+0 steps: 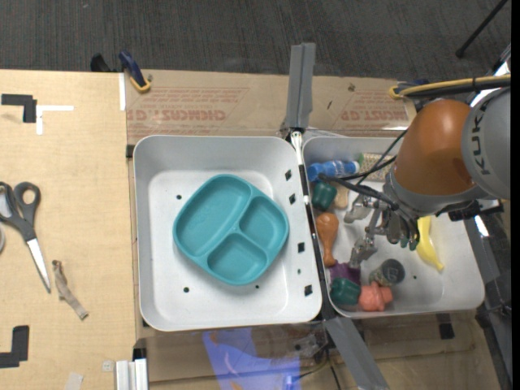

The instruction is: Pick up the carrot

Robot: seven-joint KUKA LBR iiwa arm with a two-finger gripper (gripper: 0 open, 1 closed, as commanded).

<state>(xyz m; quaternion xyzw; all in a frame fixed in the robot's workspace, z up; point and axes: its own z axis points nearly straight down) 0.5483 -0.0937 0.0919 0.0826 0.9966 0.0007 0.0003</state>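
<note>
Crowded around the carrot (327,232) at the right bin's (463,299) left wall: green piece (324,193) behind, purple (341,270) and pink (374,297) toys in front, banana (426,242) to its right.

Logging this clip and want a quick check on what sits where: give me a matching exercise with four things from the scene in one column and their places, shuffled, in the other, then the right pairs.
Things:
1. teal divided plate
2. scissors
3. banana
4. carrot

Places:
A. right bin, by its left wall
B. on the bench left of both bins
C. in the left bin
D. right bin, near its right side, beside the arm's wrist

Pairs: 1-C, 2-B, 3-D, 4-A
</note>
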